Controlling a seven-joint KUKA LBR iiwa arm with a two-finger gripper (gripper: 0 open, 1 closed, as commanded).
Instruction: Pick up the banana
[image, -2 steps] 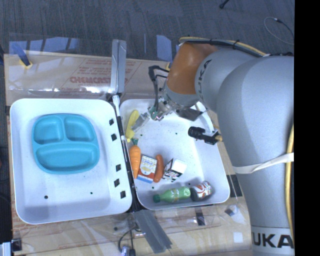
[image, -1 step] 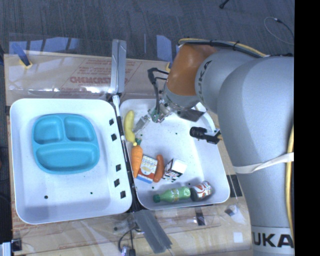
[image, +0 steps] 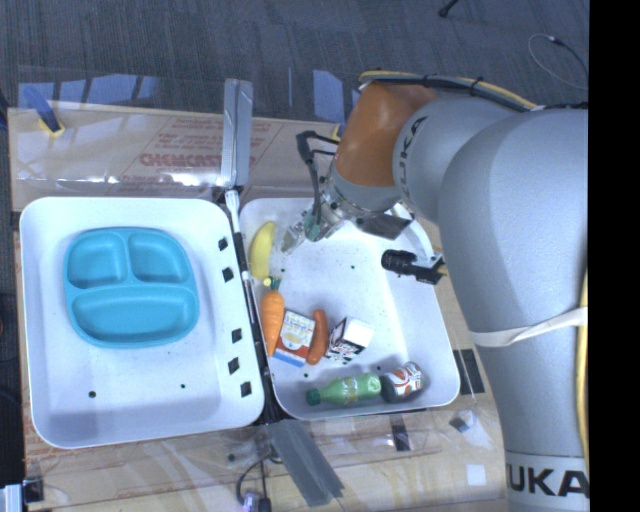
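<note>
Banana (image: 262, 250): lies in the right bin (image: 432, 330), at its upper left, tight against the wall shared with the left bin; yellow, long axis running roughly up and down the view, lower tip close to the carrot's green top.
Gripper (image: 308, 229): hangs over the upper part of the right bin, just right of the banana's upper end; whether it touches the fruit cannot be told.
Fingers: too small and blurred against the white floor to tell if they are apart or together; nothing seen between them.
Arm (image: 480, 200): grey, with orange band (image: 375, 130) above the wrist; reaches in from the right and covers the bin's upper right corner.
Carrot (image: 273, 318): orange, directly below the banana along the same left wall, lengthwise up and down.
Small carton (image: 296, 335): just right of the carrot, with a reddish sausage-shaped item (image: 318, 338) against its right side.
Black-and-white box (image: 346, 338): tilted, near the bin's middle, just right of the sausage-shaped item.
Green bottle (image: 350, 389): on its side along the bin's lower edge.
Can (image: 404, 381): on its side, at the bottle's right end.
Left bin (image: 60, 400): holds a blue divided plate (image: 130, 285) with three compartments, in its upper half.
</note>
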